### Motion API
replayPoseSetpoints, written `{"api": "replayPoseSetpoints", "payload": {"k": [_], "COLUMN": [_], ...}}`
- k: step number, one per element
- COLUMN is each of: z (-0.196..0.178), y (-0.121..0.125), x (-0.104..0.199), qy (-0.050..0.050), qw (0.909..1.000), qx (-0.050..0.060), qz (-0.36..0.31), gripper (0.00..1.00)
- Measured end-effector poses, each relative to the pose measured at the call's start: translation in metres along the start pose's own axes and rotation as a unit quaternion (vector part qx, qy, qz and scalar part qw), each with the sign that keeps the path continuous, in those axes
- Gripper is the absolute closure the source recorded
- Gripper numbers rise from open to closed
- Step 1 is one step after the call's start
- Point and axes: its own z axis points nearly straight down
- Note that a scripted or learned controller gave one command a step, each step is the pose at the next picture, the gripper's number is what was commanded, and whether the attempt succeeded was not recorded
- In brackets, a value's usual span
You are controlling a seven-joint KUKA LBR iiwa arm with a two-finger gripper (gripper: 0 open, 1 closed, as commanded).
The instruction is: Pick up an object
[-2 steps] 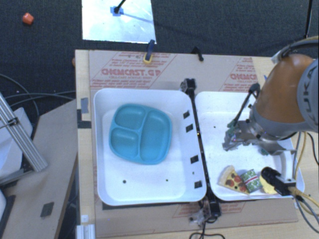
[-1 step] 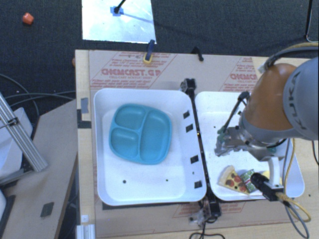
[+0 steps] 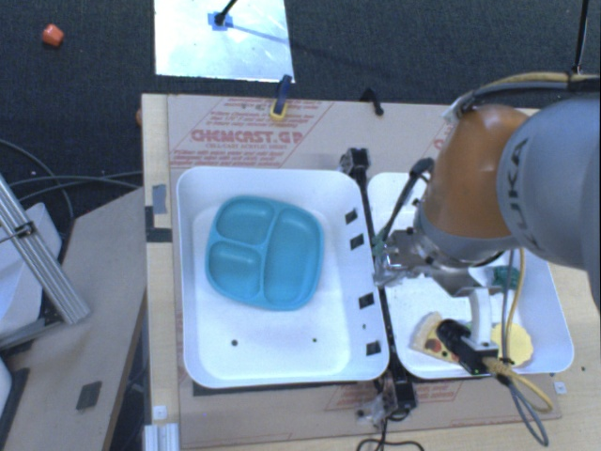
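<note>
Most of the right bin (image 3: 406, 348) beneath the arm (image 3: 488, 186).

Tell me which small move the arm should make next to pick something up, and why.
Probably shift the gripper down the view, over the pizza slice. The gripper seems to hang by the left wall of the right bin, while the slice lies lower, apart from it.

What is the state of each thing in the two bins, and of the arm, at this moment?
blue divided plate: lies flat, right side up, in the left bin.
pizza slice toy: lies flat in the right bin, partly hidden by the robot.
yellow piece: lies in the right bin, partly hidden.
arm: reaches over the right bin.
</note>
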Motion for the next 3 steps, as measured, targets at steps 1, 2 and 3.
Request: {"api": "replayPoseSetpoints", "payload": {"k": [1, 2, 3], "z": [0.041, -0.004, 0.021], "y": [-0.003, 0.0, -0.001], "x": [-0.111, -0.038, 0.037], "qy": [-0.003, 0.001, 0.001], "qw": [0.9999, 1.0, 1.0], "qx": [0.003, -0.001, 0.002], "qz": [0.01, -0.001, -0.001], "gripper": [1.0, 1.0, 1.0]}}
